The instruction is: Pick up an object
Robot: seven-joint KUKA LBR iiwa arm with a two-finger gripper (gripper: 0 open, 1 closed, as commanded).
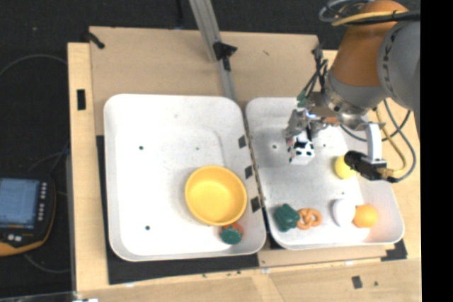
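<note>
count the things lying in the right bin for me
6. A black-and-white die under the arm, a yellow ball at right, and along the near edge a green toy, pretzel, white ball, orange. The arm may hide more.

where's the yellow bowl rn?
The yellow bowl sits in the left bin, toward its lower right corner in the camera view, just above a small green and red object and near the divide with the right bin.
</note>
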